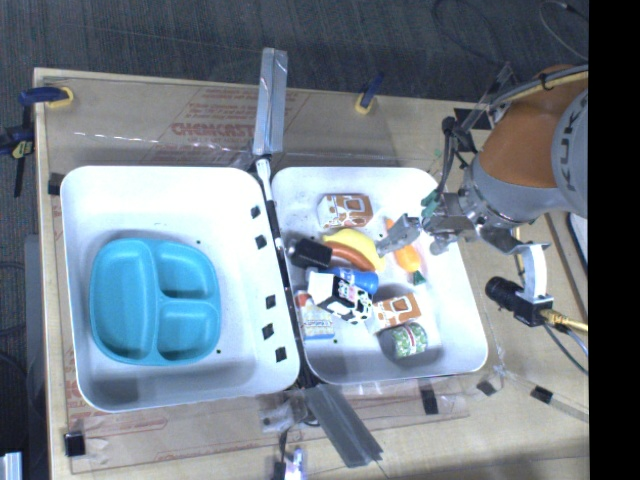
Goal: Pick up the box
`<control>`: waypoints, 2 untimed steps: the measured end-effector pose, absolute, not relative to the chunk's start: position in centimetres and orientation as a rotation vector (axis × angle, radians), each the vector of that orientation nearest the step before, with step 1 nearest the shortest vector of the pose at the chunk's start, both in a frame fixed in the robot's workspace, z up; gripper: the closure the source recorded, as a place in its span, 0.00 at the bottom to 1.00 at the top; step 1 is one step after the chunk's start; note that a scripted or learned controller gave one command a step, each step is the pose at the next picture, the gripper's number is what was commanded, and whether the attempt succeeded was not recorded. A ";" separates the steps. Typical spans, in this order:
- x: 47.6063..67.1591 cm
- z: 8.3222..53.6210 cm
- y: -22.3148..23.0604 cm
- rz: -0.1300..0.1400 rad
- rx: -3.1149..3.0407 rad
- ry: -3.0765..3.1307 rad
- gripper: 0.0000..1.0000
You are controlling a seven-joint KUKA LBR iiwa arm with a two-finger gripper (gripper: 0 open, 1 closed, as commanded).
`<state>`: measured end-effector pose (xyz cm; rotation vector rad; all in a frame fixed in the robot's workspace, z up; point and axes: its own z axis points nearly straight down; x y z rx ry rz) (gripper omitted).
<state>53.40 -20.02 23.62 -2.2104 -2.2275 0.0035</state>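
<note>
Cardboard box (345,209) near right bin's (470,318) far edge looks light, stiff; grip its long sides; gripper (408,230) hovers beside it, jaw state unclear

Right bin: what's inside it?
The right bin holds a cluttered pile: a brown-and-white box, a banana, a small can and other items. Whatever lies beneath the pile is covered.
</note>
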 end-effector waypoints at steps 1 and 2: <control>56.1 9.1 -13.7 0.004 -2.180 -2.258 0.00; 56.1 10.0 -13.8 0.006 -2.176 -2.261 1.00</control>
